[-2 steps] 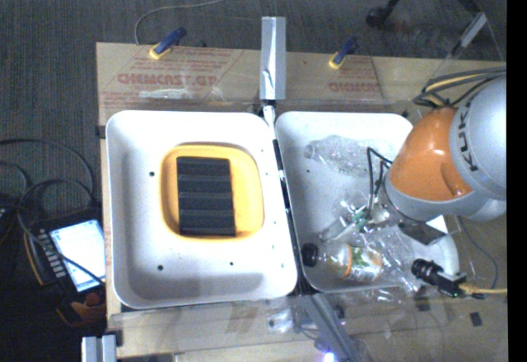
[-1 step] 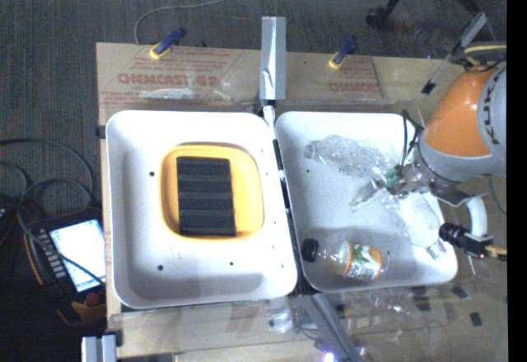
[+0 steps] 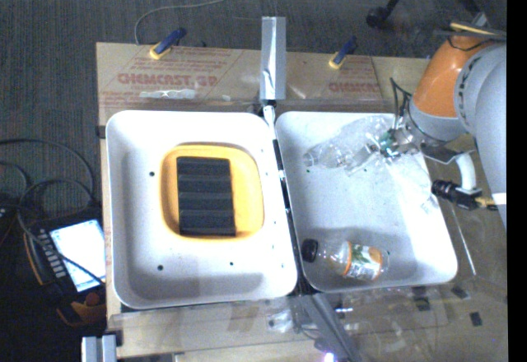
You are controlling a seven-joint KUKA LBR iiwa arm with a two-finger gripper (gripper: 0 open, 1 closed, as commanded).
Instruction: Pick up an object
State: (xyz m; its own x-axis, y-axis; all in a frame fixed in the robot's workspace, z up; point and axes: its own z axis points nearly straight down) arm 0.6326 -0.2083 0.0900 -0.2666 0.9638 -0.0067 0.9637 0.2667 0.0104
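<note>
A crumpled clear plastic bottle (image 3: 350,148) lies at the back of the right bin (image 3: 412,270). A small clear bottle (image 3: 350,257) with a black cap and an orange and green label lies on its side near that bin's front wall. In the left bin (image 3: 132,212) rests a yellow tray-like piece with a black ribbed insert (image 3: 206,194). The grey arm with its orange band (image 3: 440,85) comes in from the right, and my gripper (image 3: 394,142) sits low at the right end of the crumpled bottle, touching or very near it.
The divider between the two bins (image 3: 280,187) runs down the middle. A grey upright post (image 3: 272,60) and two blue and yellow clamps (image 3: 167,43) stand on the cardboard backboard behind the bins. A black connector (image 3: 449,190) hangs over the right bin's edge.
</note>
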